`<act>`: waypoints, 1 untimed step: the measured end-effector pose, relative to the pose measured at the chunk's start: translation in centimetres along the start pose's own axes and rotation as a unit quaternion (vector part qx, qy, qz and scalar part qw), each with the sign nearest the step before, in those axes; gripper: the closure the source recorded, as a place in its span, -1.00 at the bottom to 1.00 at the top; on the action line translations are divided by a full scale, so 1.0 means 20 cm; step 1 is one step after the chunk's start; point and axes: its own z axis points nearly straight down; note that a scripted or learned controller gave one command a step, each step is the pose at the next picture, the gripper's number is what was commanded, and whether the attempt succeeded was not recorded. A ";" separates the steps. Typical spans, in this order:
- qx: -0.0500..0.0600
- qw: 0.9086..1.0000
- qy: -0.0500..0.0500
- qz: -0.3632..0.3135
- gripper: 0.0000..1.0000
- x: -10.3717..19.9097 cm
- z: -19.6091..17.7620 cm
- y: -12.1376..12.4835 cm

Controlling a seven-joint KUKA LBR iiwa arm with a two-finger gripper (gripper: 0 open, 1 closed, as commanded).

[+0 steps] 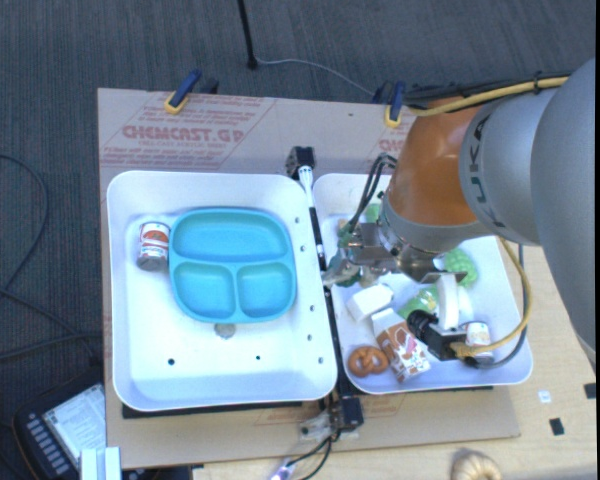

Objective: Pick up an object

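Hovering low over the left part of the right bin [515,370], my end effector [348,260] is sitting tucked under my wrist, and I cannot tell whether it is open or closed. Two white bins are lying side by side on one brown board [180,133].

In the right bin I am counting four loose things:
- One white block [370,300] is lying just on the near side of the end effector.
- One brown pretzel-shaped piece [366,360] is resting by the near rim.
- One red-and-white carton [408,354] is lying just right of that piece.
- One green thing [463,265] is lying further right, partly hidden by my arm.

The left bin [130,368] is holding three things:
- One blue tray [230,263] with three compartments is sitting in the middle.
- One small can [153,245] is lying just left of the tray.
- One small grey piece [224,330] is sitting at the tray's near edge.

One black-and-white stick [302,165] is lying at the far end of the gap between the bins. Two clamps are sitting on the board's far edge, a left clamp [185,90] and a right clamp [393,104].
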 end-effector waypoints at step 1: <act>0.001 1.000 0.000 0.000 1.00 0.00 -0.05 0.00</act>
